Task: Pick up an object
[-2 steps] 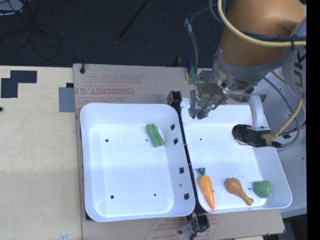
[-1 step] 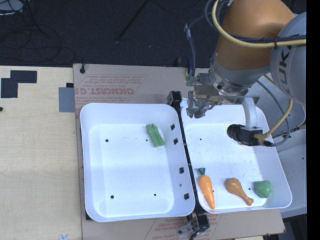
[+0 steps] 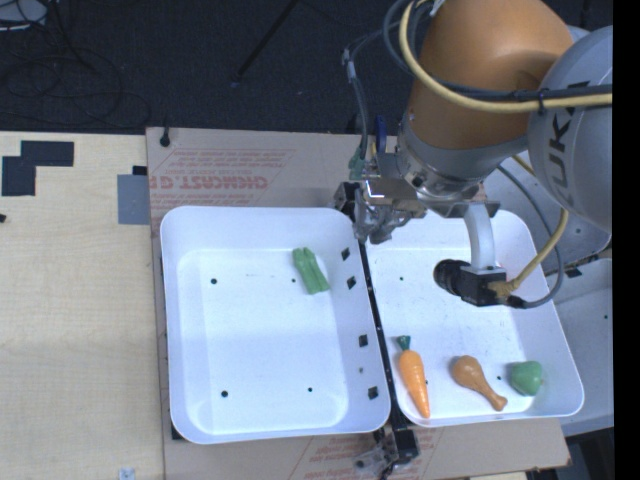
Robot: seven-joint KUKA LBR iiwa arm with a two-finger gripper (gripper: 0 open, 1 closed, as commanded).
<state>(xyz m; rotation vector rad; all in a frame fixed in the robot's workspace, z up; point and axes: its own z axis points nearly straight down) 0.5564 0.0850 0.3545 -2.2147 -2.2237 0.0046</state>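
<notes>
**Arm over the bins' divide, toys lying loose**

Two white bins sit side by side on a cardboard sheet [image 3: 250,173] laid on the bench [image 3: 70,308]. The left bin [image 3: 185,368] holds one thing: a green block [image 3: 310,270], lying near its upper right part, tilted a little. The right bin [image 3: 560,388] holds three things in a row along its near edge: a carrot [image 3: 413,380] with a green top, pointing down toward the rim; a tan drumstick [image 3: 476,380] lying aslant beside it; and a green lump [image 3: 526,376] just right of the drumstick, near the bin's right corner.

The arm [image 3: 490,58] reaches in from the right, its orange band bulking large above the wrist. The gripper [image 3: 378,226] hangs above the far end of the seam where the two bins meet, well apart from the block and from the three things in the right bin. Whether its jaws are apart or together cannot be told from this angle; nothing is seen between them. A black fitting [image 3: 470,280] with cables hangs off the arm over the right bin.
</notes>
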